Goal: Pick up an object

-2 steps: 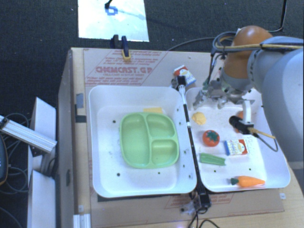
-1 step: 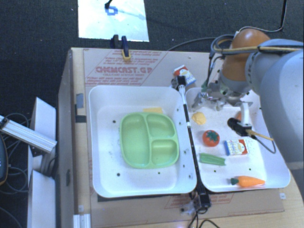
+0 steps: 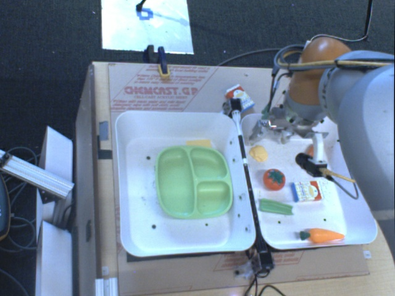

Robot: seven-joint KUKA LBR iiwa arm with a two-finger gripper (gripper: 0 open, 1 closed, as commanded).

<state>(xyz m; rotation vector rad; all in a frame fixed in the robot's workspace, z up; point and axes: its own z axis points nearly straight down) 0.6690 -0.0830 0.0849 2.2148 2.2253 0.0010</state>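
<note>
A pale green divided plastic plate (image 3: 194,181) is seen in the left white shallow bin (image 3: 136,227). In the right white shallow bin (image 3: 358,217), a red round tomato toy (image 3: 274,179), an orange carrot toy (image 3: 322,235), a green flat pod-shaped piece (image 3: 276,207), a yellow small lump (image 3: 258,153) and a blue and white small carton (image 3: 307,191) are shown.

On the table (image 3: 99,184) two shallow white plastic bins sit side by side, touching along their inner rims. The left bin (image 3: 133,165) holds a pale green divided plastic tray (image 3: 192,181) near its middle. In the right bin (image 3: 355,217) a yellow lumpy toy (image 3: 258,153) lies toward the back, a red round toy tomato (image 3: 274,179) just in front of it, and a small white printed carton (image 3: 307,191) right of the tomato. A flat green strip (image 3: 275,207) lies before the tomato, and an orange toy carrot (image 3: 323,235) lies at the front rim.
</note>
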